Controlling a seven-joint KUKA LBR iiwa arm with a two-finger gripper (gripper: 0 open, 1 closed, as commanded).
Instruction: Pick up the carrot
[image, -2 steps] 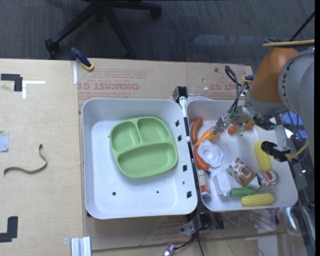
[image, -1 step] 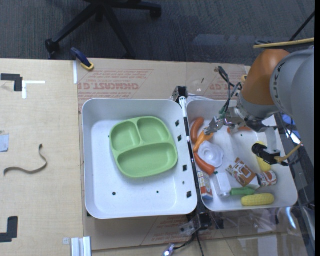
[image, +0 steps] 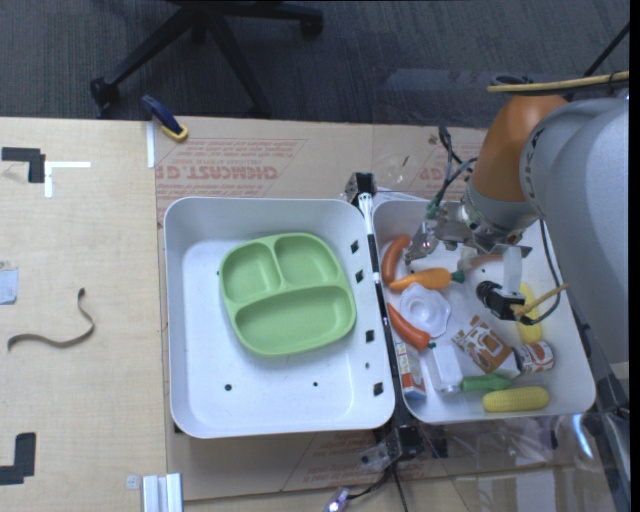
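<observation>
1. The table (image: 70, 400) is pale wood on the left, with a dark curled cord (image: 60, 330) lying on it, well apart from the bins.
2. The left bin (image: 190, 390) holds a green divided plate (image: 288, 293), tilted a little and sitting near the bin's middle.
3. The right bin (image: 568, 375) is crowded with toy food. Along its left wall lie two orange-red sausage shapes: an upper sausage (image: 393, 256) and a lower sausage (image: 408, 326).
4. The carrot (image: 425, 279) lies in the upper left part of the right bin, between those two sausage shapes and just above a small clear cup (image: 427, 311).
5. The tool (image: 447, 247) hangs over the upper part of the right bin, just above and to the right of the carrot. Its tips are blurred among cables and metal, so I cannot tell whether it is released or clenched, or whether it touches the carrot.
6. Further right lie a banana (image: 530, 312), a brown-and-white packet (image: 483, 345), a green pea pod (image: 488, 382) and a corn cob (image: 515, 400) near the bin's lower edge.
7. The grey arm (image: 590, 180) with its orange band (image: 505, 140) reaches in from the right.
</observation>
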